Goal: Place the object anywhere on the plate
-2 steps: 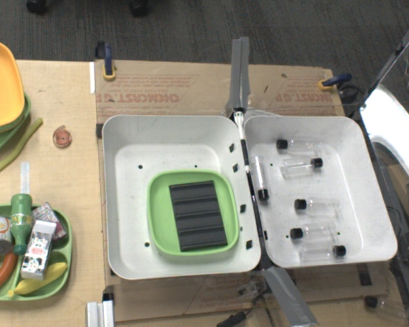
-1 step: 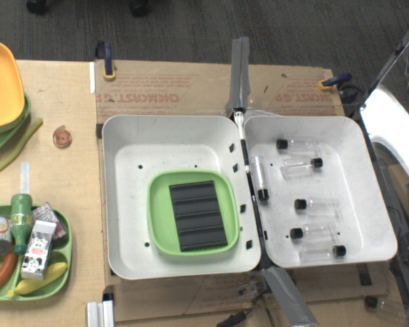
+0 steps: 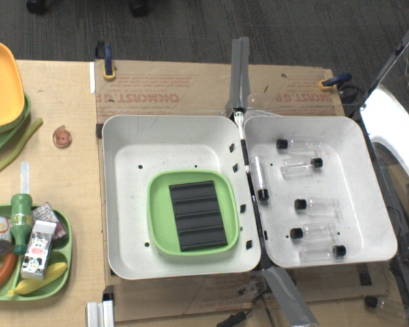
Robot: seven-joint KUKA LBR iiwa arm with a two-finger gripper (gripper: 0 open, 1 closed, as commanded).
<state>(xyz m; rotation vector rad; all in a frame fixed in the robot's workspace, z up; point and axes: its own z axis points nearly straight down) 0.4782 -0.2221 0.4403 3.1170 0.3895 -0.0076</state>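
Two shallow white bins sit side by side on the tabletop [image 3: 61,176]. The left bin [image 3: 123,142] holds a green plate [image 3: 160,210] with a dark ribbed rectangular object [image 3: 198,215] lying flat at its middle, long side running toward the camera. The right bin [image 3: 354,155] holds several clear vials with black caps [image 3: 307,165], scattered apart from one another. Beside the bins, at the left, a green divided tray [image 3: 54,278] carries toy food and a green bottle [image 3: 20,218]. Stacked yellow and green dishes [image 3: 1,94] sit at the far left.
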